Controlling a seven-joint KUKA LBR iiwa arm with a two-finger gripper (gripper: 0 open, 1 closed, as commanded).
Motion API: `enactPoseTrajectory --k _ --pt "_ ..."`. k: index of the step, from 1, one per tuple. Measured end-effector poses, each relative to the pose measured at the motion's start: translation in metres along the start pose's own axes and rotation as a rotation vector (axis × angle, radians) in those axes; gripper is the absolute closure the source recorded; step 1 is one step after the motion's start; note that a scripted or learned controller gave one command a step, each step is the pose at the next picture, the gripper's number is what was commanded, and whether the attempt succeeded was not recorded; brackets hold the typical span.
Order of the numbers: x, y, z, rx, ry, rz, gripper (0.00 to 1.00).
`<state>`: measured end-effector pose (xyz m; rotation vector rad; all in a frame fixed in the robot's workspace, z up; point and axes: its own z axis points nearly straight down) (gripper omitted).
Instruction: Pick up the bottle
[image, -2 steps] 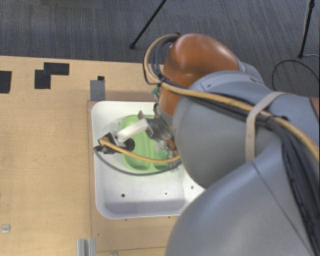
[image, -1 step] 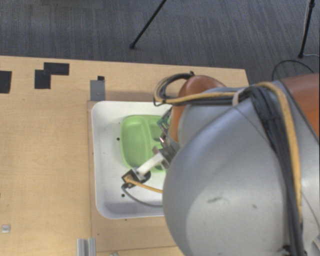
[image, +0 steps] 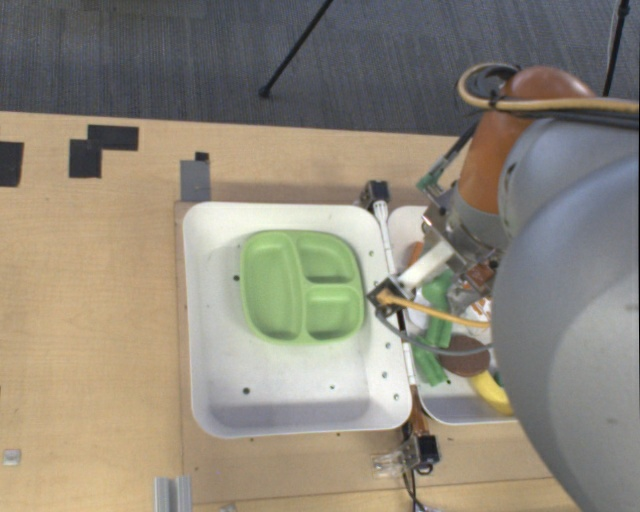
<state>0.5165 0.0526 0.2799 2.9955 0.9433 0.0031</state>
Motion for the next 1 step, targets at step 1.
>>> enactPoseTrajectory --k 1 --pt "0.0111 -0.0672 0.0032 0.003 -0.002 -0.107 1.00"
